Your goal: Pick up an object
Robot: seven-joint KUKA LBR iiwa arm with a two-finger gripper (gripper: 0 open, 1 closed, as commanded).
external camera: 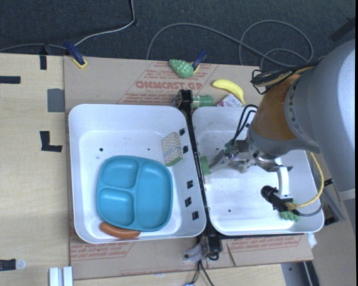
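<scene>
Pincer [218,161] low in right bin [250,219], reaching stage; grip state unclear. Next: confirm target, close, lift.

Even, soft overhead light; faint shadows, slight blur, no strong glare.

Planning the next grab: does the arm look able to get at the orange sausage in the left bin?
Probably yes. The sausage lies uncovered by the front wall of the left bin, beside the blue plate. The gripper is over the right bin.
</scene>
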